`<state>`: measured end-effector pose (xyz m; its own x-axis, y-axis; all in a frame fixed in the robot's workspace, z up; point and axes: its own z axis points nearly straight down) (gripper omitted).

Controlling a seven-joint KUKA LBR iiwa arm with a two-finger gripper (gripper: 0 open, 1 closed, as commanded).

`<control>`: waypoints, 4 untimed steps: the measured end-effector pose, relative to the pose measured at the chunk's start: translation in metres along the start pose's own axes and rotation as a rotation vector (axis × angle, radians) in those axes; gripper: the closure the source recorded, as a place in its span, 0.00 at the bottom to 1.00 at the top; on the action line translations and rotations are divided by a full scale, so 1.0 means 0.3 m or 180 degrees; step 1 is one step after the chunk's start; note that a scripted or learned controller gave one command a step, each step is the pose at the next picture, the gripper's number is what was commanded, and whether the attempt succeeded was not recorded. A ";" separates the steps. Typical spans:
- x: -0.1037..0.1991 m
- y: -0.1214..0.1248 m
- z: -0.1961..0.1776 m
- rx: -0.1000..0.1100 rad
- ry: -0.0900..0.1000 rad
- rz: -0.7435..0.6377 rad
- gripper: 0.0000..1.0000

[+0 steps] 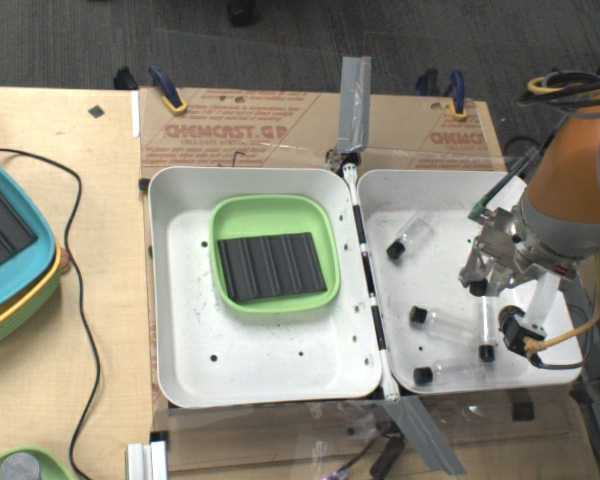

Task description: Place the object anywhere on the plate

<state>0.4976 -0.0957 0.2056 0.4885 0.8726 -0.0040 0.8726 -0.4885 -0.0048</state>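
A green square plate (pixel 325 226) with a dark ridged insert sits in the left white bin (pixel 180 348). Several clear vials with black caps lie in the right bin (pixel 450 193): one near the back left (pixel 407 239), one in the middle (pixel 432 318), one by the front edge (pixel 442 372) and one (pixel 485 330) just below the gripper. My gripper (pixel 477 278) hangs low over the right side of the right bin, well to the right of the plate. Its tip is hidden by the wrist body, and I see nothing held in it.
A raised divider (pixel 365 278) separates the two bins. Cardboard with clamps lies behind the bins. A blue and green stack of trays (pixel 15 258) and a black cable (pixel 80 298) are on the wooden bench to the left. A yellow-tipped cable (pixel 540 340) hangs from the wrist.
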 end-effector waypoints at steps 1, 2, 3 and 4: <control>0.000 0.000 0.000 -0.0001 0.0000 0.0001 0.00; 0.022 -0.070 -0.133 -0.0006 0.0002 0.0985 0.00; 0.117 -0.143 -0.158 -0.0005 -0.0001 0.1682 0.00; -0.059 -0.048 -0.089 0.0004 -0.0001 0.2317 0.00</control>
<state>0.4766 -0.1041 0.2324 0.9452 0.3265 -0.0070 0.3265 -0.9452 -0.0019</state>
